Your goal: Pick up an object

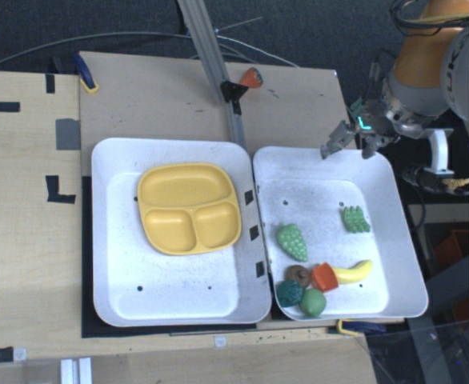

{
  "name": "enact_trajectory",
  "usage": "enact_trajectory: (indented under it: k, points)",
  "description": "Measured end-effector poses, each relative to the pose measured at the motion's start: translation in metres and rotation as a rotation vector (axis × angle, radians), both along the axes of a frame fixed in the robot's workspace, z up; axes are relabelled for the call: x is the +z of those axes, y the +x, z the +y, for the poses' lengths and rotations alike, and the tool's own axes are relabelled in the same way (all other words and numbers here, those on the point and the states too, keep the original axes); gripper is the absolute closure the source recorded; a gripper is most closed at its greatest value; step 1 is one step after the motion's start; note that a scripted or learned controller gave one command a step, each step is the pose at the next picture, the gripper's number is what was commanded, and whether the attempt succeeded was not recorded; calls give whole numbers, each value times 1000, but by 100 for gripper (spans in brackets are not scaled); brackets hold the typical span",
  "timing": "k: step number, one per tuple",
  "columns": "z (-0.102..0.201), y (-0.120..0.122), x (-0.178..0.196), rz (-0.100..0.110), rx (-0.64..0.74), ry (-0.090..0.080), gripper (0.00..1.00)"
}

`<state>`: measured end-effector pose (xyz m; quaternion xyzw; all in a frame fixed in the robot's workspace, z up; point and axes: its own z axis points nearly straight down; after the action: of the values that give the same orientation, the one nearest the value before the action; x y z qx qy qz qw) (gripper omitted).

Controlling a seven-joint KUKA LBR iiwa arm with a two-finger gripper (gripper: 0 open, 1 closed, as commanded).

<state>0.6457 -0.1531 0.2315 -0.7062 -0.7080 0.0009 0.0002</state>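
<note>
A pale wooden bench [170,94] filled most of the frame, and on it two shallow white bins sat side by side, touching along their inner edges. The left bin [114,294] occupied the centre-left of the frame and carried a yellow divided tray [190,207] in its upper half, lying flat with its three compartments facing up. The right bin [394,230] lay in the centre-right of the frame and held all the small items. The grey arm with its orange band [430,50] came in at the upper right corner, and its gripper [350,140] hung over the upper rim of the right bin, its two dark fingers spread apart with nothing between them. Well below it, near the bin's right side, lay a small green studded block [355,219]. A green bunch of grapes [292,242] lay left of centre in that bin. Along the bin's lower edge a cluster sat close together: a yellow banana [354,272], an orange-red block [325,278] touching its left end, a brown ring-shaped piece [298,275], a teal lump [290,294] and a green ball [313,302]. A grey metal pole [206,46] slanted down from the top centre of the frame.
</note>
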Motion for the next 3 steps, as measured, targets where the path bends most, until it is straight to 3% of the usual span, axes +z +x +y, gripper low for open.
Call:
enact_trajectory:
  k: [3]
  points:
    - [7, -4, -143, 5, 0, 0, 0]
